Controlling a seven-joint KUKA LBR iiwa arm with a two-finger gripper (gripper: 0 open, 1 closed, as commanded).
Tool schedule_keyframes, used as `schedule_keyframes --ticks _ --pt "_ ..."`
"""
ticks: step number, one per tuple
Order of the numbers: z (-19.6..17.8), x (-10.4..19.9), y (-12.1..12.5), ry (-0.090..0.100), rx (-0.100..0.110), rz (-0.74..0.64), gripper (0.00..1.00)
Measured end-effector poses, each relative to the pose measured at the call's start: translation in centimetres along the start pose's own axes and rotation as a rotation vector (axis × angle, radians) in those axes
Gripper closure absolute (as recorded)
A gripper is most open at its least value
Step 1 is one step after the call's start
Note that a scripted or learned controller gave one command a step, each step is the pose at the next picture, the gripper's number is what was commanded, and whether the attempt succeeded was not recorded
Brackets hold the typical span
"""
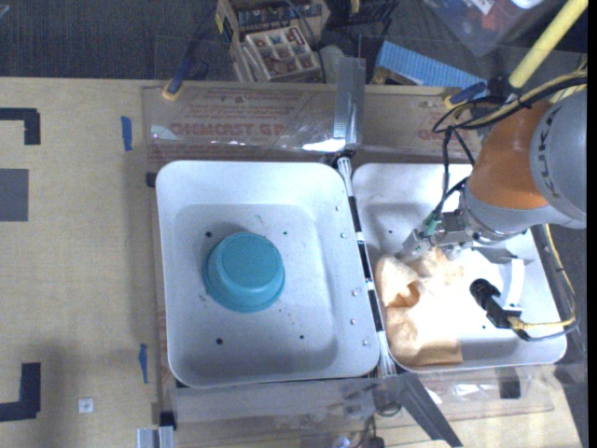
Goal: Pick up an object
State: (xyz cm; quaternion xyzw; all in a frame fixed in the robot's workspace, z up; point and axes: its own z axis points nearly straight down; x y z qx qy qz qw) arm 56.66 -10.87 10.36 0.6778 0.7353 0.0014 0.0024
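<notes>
The tool [431, 241] is low in the right bin [392, 187], in the right part of the frame, at the end of the grey arm [569, 161] with its orange band [504, 171]. It reaches down and to the left, and its tip is at the upper edge of a tan cloth [420, 315]. The view is very bright at this place, so I cannot tell if the tool is apart or together, and I cannot tell if it has some cloth in it. A black cable [452, 171] runs from the arm down to the tool, and a black part with a yellow cable [499, 311] lies just to the lower right, over the bin floor.

The tan cloth is crumpled and fills the lower left part of the right bin, touching the wall between the two bins. One darker orange fold is near its upper left.

The left bin [177, 203] is in the middle of the frame. A teal bowl [244, 271] stands upside down on its floor, a little to the left of the bin's centre, well apart from the tool and from the cloth.

Both bins stand side by side on the pale wooden counter [65, 250], which has black marks at the left edge and small pieces of blue tape [126, 133]. Behind the bins, at the top of the frame, lies a clear plastic sheet [242, 129] with red letters, and further up there are boxes [270, 26] and other clutter on the dark floor.
</notes>
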Motion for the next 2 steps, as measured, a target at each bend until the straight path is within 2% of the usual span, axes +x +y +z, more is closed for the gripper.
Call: schedule_keyframes --ticks 1,2 --pt "-1.0 -0.2 0.0 -0.001 -0.003 0.005 1.0" --pt "-14.3 2.2 2.0 0.001 0.003 -0.169 1.0"
